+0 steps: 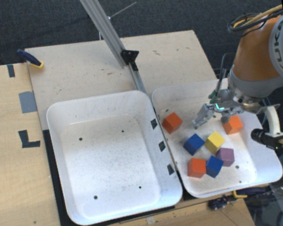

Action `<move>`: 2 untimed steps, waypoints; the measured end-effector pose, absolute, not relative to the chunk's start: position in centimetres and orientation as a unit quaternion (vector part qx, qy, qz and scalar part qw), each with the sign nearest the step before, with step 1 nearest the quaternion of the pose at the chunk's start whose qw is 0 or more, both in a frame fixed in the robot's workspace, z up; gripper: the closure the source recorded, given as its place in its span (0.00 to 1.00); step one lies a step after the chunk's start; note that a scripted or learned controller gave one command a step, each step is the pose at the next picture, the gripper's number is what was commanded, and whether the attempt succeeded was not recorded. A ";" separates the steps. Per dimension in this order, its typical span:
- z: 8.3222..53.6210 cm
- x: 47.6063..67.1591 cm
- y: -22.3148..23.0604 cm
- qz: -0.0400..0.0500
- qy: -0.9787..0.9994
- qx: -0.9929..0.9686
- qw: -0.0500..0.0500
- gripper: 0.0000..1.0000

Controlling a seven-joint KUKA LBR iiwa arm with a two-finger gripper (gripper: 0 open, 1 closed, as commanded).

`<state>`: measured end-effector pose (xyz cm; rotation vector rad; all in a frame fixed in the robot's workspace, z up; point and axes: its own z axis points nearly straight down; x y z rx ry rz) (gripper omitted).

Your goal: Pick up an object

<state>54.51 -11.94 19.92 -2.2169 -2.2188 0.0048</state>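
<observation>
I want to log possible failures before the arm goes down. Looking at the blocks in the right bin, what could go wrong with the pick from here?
1. The yellow block, purple block, two blue blocks and an orange block sit packed together, so the fingers may push neighbours or catch two.
2. The gripper hangs between separate orange blocks; it could close on nothing.
</observation>
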 end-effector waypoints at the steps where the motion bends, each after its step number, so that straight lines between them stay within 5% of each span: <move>1: 20.1 54.6 -11.9 0.000 -0.708 -0.706 0.001 0.00; 2: 15.5 54.0 -12.3 0.002 -0.707 -0.707 0.002 0.00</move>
